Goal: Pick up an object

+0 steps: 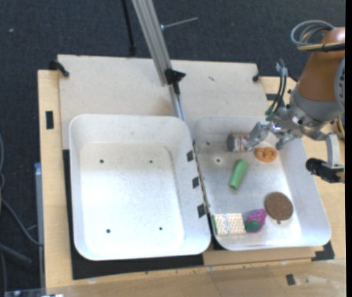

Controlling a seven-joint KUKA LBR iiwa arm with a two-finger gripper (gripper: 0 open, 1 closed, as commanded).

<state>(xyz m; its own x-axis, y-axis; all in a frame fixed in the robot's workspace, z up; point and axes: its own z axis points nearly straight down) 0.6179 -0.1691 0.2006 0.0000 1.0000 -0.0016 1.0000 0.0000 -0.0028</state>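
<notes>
My gripper hovers over the back of the right bin, its fingers spread open with nothing between them. Just below it lies a small orange object. A small grey and red can lies on its side close to the left finger. A green cylinder rests near the bin's middle. Toward the front are a brown disc, a purple and green object and a patterned block.
The left bin stands beside the right one, with a dividing edge between them. A slanted aluminium post rises behind the bins. The grey and orange arm enters from the right.
</notes>
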